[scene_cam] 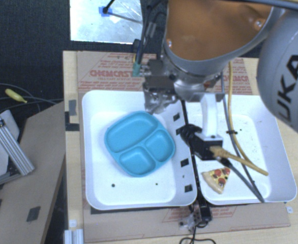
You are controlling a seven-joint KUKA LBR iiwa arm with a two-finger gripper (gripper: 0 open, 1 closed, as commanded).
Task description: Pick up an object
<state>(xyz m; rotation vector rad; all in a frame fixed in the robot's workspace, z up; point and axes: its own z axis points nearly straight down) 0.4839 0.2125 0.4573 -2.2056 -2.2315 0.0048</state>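
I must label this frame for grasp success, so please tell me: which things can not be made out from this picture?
- Gripper: in the camera view the wrist covers it from above, so its state cannot be told.
- Blue divided plate: whether the gripper touches its far edge is unclear.
- Right bin: the arm hides its far part.
- Pizza slice toy: toppings too small to identify.

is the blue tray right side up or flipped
Right side up: the blue tray shows its three hollow compartments facing up in the left bin.

Hand (159, 103) largely hidden beneath arm (215, 29), fingers indiscernible.
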